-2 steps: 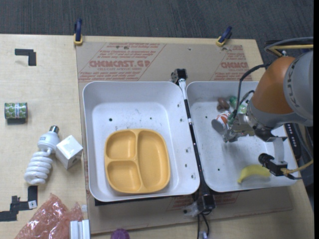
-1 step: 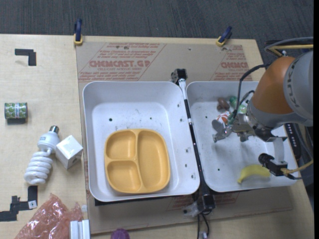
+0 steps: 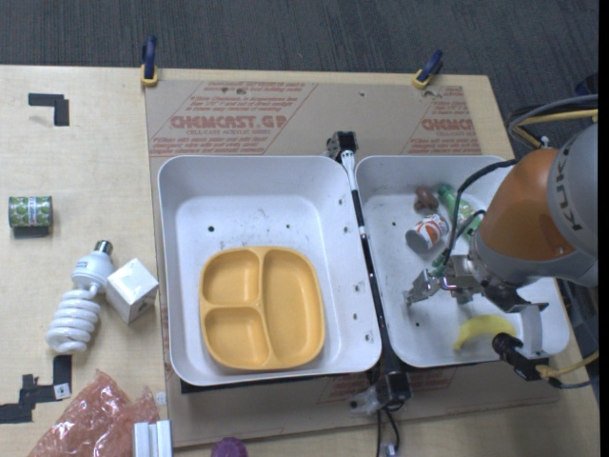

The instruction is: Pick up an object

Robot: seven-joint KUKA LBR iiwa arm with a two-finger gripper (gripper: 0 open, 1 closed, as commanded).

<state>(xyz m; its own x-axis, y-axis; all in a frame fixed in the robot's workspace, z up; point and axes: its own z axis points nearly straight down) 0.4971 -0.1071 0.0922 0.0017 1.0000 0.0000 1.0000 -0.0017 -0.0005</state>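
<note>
From above, two white bins sit side by side on a brown board clamped to the tabletop (image 3: pixel 86 169). The left bin (image 3: pixel 181 255) holds a yellow divided plate (image 3: pixel 262 307), lying toward its lower half; the upper part of that bin floor is bare, with room all round the plate except at the lower edge, where the plate comes close to the wall.

The right bin (image 3: pixel 385 255) is more crowded. The arm (image 3: pixel 533 222) comes in from the right of the frame, and its orange band covers much of the bin's right side. The gripper (image 3: pixel 428 288) hangs low over the middle of this bin, its metal fingers pointing toward the left; I cannot tell how far apart they stand, and nothing shows between them. Just above it lies a small white and orange can (image 3: pixel 428 233) on its side. Higher still, near the upper wall, are a small brown thing (image 3: pixel 423 198) and a green thing (image 3: pixel 447 196), close together. A yellow banana (image 3: pixel 481 329) lies at the lower right, near the bin's lower wall and partly under the arm. The left strip of this bin, beside the shared wall, is open floor.

At the left of the frame, on the tabletop, rest a spiral light bulb (image 3: pixel 78 303), a white cube (image 3: pixel 131 288) and a green can (image 3: pixel 30 212).
</note>
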